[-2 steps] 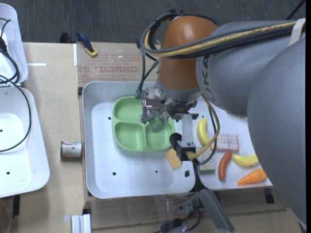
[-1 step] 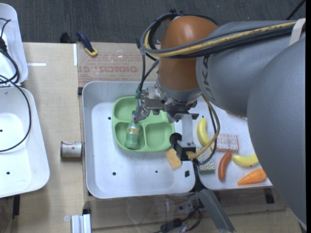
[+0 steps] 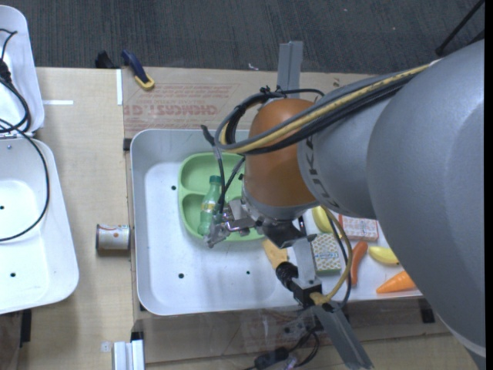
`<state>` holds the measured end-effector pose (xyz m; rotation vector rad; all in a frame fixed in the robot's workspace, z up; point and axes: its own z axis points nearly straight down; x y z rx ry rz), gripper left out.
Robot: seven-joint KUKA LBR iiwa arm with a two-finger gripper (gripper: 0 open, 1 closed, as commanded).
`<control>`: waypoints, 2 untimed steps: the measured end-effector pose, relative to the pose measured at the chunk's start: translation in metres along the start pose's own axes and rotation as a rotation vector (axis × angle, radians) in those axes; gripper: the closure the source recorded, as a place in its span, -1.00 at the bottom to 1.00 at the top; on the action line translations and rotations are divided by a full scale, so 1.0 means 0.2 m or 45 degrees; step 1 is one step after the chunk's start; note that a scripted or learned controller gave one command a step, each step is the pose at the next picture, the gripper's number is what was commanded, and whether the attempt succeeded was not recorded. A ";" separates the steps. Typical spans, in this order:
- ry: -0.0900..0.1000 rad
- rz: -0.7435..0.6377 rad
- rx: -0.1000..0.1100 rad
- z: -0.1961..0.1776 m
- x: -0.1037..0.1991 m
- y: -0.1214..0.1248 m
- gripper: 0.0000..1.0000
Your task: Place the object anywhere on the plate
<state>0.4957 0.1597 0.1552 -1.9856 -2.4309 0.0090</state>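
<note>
I see one gripper [image 3: 219,230] over the near-left part of the green plate [image 3: 196,176], which sits in the right-hand white bin [image 3: 154,206]; jaws look closed narrow round a small clear bottle [image 3: 208,205] w/ green cap, bottle upright-ish between the fingers and above the plate's left compartment; can't tell if its base touches the plate.

Writing: red print on the cardboard sheet [image 3: 185,99] at the far side, shown upside-down and partly cut off by the bin rim, so I can't read it properly; no brand legible on the bottle.

Counts: 2 white bins, the second [image 3: 31,230] at left w/ black cables over it; 1 plate; 1 bottle; at the right of the bin, beside the arm, 1 carrot-like orange piece [image 3: 397,284], 1 yellow piece [image 3: 383,254], 1 thin orange-red piece [image 3: 357,260], 1 patterned block [image 3: 327,254]; 1 small can [image 3: 113,238] lying on the bench between the bins; 1 blue-yellow clamp [image 3: 137,69] far left on the bench.
</note>
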 end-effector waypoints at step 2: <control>-0.001 0.362 -0.005 -1.05 -0.55 0.20 -1.00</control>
